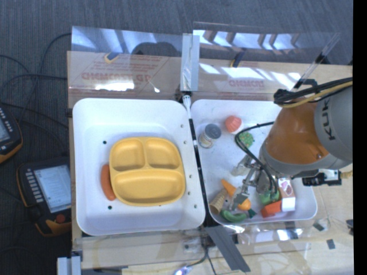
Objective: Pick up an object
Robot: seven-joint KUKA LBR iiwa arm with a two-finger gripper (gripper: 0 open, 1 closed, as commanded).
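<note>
The arm [298, 136] hangs low over the right bin [215, 159]. Its gripper [250, 183] sits among the toy food [243, 205] at the near edge. Whether the fingers grip anything, I cannot tell; nothing looks lifted yet.

In the right bin [202, 153], a small pile of toy food lies by the front edge: an orange carrot piece [229, 187], a green curved thing [232, 215] and a red block [271, 209]. Toward the back edge lie an orange ball [232, 124] and a grey-topped can [210, 134].
</note>
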